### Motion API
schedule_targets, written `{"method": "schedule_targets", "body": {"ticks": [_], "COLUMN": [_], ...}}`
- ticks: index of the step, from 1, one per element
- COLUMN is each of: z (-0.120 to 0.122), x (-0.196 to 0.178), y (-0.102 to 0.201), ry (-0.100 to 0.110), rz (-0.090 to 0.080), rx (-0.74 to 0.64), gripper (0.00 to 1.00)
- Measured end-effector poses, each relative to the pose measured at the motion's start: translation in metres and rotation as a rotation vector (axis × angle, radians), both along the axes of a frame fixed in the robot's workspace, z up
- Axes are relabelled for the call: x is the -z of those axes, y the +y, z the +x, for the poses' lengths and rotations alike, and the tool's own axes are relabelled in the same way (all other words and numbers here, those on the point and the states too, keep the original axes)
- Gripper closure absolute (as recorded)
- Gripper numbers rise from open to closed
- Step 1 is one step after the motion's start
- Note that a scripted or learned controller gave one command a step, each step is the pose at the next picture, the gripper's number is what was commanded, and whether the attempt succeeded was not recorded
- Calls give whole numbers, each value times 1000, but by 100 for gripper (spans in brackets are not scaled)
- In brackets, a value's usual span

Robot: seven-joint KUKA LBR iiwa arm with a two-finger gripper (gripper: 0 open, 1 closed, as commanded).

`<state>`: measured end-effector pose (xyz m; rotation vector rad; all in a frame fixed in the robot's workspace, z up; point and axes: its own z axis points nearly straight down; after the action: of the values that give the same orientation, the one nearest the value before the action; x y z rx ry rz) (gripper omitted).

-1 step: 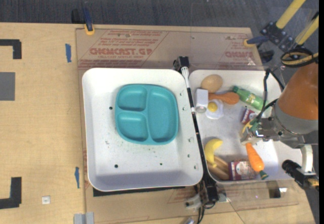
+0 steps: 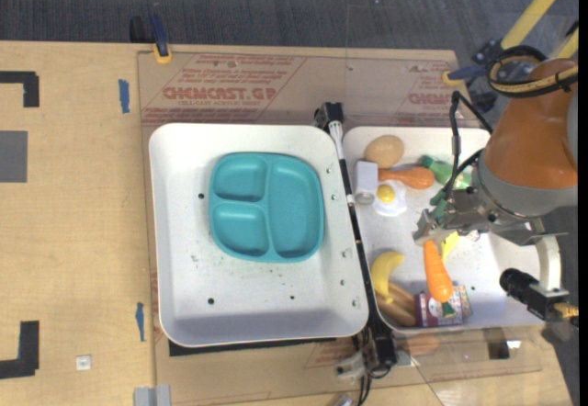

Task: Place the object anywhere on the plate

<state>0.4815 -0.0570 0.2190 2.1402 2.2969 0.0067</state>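
Right bin (image 2: 482, 303) clutter — egg (image 2: 384, 151), banana (image 2: 384, 270), purple can (image 2: 445, 308); blue clamp (image 2: 159, 35) on the bench's far edge.

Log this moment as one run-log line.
gripper over right white bin | orange toy carrot beneath it, grasp unclear | teal divided plastic plate bare, left bin

Left bin (image 2: 175, 239), frame centre: teal divided plate (image 2: 267, 207), three compartments, lying flat. Right bin (image 2: 487, 289), right of centre: egg (image 2: 384, 151) at top, orange drumstick-shaped toy (image 2: 409, 177) below it, fried egg (image 2: 389, 196), banana (image 2: 383, 272), purple can (image 2: 445, 307) at lower edge. Gripper (image 2: 443, 231) over right bin, carrot (image 2: 436, 274) hanging tilted from its fingers. Grey-and-orange arm (image 2: 533, 147) at right edge of frame.
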Motion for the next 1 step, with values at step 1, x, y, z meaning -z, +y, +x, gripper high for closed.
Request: {"method": "schedule_targets", "body": {"ticks": [1], "z": [13], "x": [-14], "y": [74], "ry": [2], "rz": [0], "rx": [93], "gripper": [100]}}
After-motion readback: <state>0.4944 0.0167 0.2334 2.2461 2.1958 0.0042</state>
